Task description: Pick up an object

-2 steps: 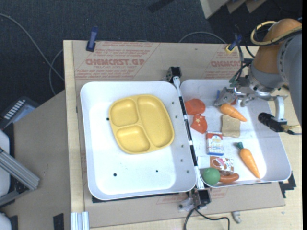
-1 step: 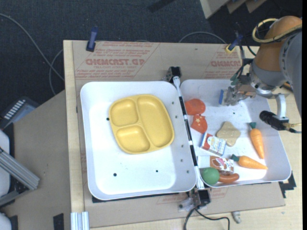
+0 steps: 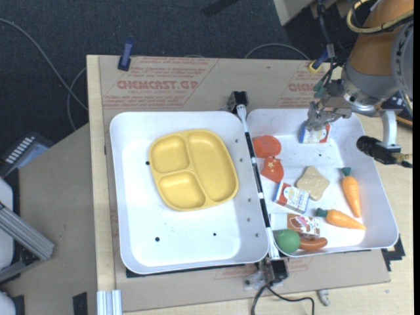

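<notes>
Hovering: pincer [image 3: 319,118] at right bin's [image 3: 380,238] far edge | blue-white packet [image 3: 314,134] directly beneath | grip state unclear

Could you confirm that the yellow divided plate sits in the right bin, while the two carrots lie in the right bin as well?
Not quite: the camera view shows the yellow divided plate in the left bin, not the right one. The two carrots do lie in the right bin, as you said.
</notes>
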{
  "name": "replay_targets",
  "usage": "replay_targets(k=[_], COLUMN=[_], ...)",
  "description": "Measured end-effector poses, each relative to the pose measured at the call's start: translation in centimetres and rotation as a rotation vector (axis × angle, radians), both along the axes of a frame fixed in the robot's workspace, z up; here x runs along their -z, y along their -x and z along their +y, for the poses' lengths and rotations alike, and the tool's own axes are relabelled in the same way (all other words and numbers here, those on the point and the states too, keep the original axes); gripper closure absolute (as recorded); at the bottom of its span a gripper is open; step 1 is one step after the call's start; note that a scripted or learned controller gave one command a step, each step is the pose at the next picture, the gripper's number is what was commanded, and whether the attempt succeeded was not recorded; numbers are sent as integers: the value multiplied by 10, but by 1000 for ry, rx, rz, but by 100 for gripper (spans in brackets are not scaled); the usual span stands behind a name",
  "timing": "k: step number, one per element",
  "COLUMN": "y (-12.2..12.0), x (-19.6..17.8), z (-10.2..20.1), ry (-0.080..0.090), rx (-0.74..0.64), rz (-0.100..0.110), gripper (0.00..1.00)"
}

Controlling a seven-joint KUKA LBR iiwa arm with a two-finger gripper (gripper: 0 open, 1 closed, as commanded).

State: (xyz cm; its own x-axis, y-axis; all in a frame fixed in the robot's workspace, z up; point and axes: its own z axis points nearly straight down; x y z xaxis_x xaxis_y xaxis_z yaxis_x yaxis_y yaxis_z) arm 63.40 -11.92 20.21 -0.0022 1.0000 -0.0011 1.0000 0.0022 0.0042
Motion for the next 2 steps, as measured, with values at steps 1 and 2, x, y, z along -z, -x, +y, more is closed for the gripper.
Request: replay_targets(k=[1, 2], y=[1, 9], x=[1, 45], z=[-1, -69], ry=[0, 0], rx=[1, 3], rz=[3, 7], gripper=[0, 0])
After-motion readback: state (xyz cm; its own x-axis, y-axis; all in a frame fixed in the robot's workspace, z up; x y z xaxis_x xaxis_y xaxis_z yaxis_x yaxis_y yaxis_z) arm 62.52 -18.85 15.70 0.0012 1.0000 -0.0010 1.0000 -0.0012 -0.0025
